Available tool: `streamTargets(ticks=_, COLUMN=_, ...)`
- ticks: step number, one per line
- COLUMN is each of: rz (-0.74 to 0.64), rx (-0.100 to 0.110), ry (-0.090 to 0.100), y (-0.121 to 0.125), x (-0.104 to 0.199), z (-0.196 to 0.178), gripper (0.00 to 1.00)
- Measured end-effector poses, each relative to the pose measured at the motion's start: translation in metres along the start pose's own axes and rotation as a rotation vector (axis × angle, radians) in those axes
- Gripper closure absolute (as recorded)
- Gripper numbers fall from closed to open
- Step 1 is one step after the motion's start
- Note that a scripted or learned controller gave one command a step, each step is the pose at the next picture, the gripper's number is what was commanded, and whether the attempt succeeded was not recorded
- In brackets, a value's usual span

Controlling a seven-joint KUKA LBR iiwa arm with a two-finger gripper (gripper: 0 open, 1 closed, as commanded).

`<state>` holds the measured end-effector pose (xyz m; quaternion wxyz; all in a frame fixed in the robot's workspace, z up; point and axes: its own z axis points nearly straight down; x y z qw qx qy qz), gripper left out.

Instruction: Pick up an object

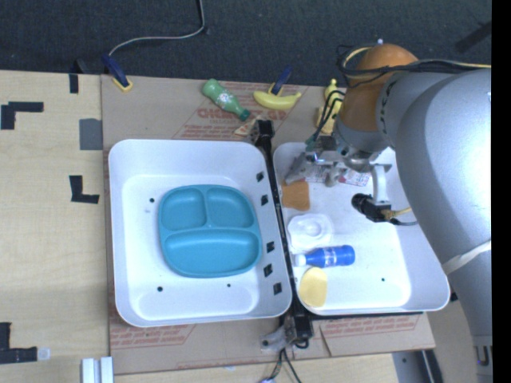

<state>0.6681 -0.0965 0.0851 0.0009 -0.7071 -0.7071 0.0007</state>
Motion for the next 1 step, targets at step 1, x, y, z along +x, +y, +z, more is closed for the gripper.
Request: streamTargets(ticks=1, rz=0.000, rx=-0.004, ry=-0.003, y=-0.0233, x=0.0004, z=-0.0006, gripper=0.00)
